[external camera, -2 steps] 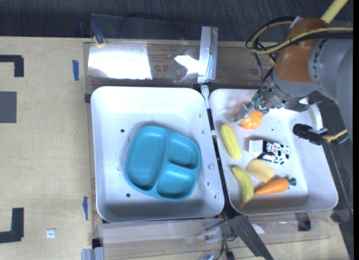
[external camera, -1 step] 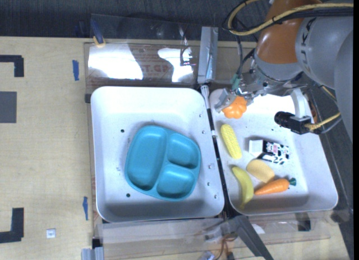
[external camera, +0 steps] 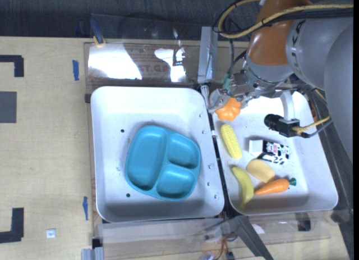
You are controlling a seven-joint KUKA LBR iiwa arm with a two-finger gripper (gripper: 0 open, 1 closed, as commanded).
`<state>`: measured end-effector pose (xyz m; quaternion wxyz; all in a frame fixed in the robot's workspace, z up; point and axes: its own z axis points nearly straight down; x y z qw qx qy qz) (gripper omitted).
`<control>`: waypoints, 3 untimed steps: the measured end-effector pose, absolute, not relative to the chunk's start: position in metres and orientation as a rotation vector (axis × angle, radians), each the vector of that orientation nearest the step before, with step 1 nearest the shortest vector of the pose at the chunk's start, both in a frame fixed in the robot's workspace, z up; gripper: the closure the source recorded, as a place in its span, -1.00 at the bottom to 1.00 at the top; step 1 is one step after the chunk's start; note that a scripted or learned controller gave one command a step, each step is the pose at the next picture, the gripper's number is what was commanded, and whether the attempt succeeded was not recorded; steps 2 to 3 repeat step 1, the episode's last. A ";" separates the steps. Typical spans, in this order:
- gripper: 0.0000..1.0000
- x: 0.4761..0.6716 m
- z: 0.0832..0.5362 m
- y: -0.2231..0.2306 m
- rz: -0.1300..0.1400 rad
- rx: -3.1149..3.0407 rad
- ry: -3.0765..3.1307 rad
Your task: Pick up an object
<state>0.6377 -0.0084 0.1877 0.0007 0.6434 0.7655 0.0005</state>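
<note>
Where bins meet, orange toy (external camera: 228,109) (lumpy)

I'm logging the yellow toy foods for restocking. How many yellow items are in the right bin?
3. The corn cob lies by the right bin's left wall, the banana sits near its front left corner, and a pale yellow piece rests beside the carrot. The arm may hide more.

Bench (external camera: 45,141): pale wood-grain top, bearing black angular markings at its left edge and small blue tape tabs (external camera: 75,69) left of the bins. Left white bin (external camera: 106,107) and right white bin (external camera: 314,191) rest directly on it, side by side, their inner rims touching. A shiny clear sheet (external camera: 140,62) lies on the far side, just behind the left bin.
</note>
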 end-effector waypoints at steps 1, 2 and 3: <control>1.00 0.611 0.188 -0.030 -0.004 2.172 2.275; 1.00 0.611 0.188 -0.030 -0.004 2.172 2.275; 1.00 0.611 0.188 -0.030 -0.004 2.172 2.275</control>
